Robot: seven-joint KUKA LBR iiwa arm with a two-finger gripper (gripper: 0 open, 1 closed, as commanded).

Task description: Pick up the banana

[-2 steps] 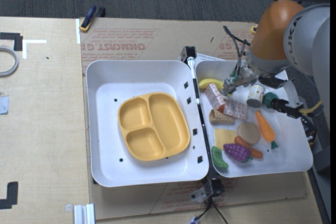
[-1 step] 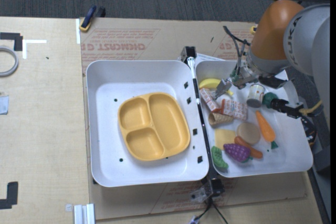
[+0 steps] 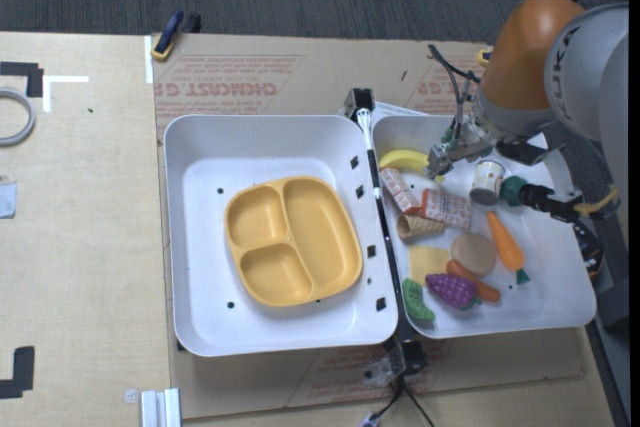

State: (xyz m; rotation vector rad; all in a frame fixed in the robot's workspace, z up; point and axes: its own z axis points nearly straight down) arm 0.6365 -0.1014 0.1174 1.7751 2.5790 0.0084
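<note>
A robotics lab: a taped cardboard-covered bench (image 3: pixel 80 245), two white bins (image 3: pixel 190 245), toy food, loose cables (image 3: pixel 400 395).

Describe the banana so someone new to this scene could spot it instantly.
Look at the right-hand white bin, the one crowded with toy food. The banana lies near its far left corner, by the divider between the bins, just left of the pincer. It is the only plain bright-yellow curved piece; the red-and-white packet below it is printed, and the yellow cheese wedge nearer the front is flat.
</note>
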